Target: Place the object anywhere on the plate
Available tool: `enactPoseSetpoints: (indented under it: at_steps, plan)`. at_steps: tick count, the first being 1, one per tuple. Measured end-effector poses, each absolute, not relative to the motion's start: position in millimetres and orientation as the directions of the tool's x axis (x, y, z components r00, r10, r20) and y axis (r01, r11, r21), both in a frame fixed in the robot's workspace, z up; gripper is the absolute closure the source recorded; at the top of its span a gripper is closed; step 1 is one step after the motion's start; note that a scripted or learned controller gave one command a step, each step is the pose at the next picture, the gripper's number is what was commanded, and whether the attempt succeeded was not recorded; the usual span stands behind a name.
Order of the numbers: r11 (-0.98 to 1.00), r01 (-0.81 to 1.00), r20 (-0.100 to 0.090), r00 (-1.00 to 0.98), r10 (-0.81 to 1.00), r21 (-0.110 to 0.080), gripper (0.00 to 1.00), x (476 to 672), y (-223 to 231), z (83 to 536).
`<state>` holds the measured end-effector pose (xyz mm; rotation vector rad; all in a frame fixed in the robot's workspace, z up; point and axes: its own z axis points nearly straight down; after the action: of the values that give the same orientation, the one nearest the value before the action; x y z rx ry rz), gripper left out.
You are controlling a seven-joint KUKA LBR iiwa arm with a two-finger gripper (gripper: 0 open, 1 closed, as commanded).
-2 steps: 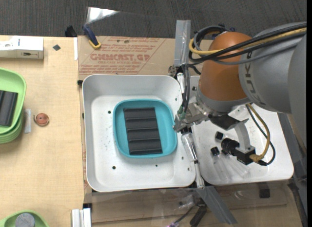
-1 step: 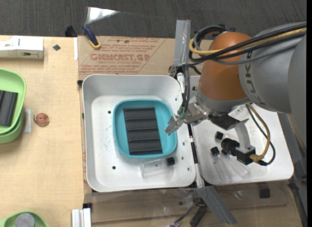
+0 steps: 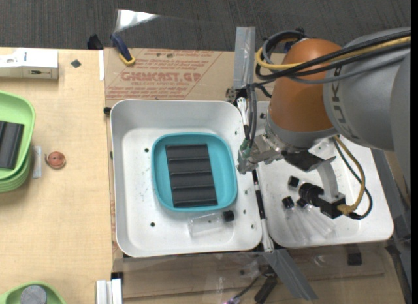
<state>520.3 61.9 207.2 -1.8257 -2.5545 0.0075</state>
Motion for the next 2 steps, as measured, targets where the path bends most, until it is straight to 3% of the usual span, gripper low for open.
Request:
enactPoseSetpoints:
  at_steps: [1, 2]
  plan:
    - [0.323, 0.946, -0.001, -0.323, 0.946, -0.005, 0.00, 520.3, 61.8, 207.2]
    - [0.322, 0.947, -0.003, -0.322, 0.947, -0.006, 1.00, 521.2, 59.7, 215.3]
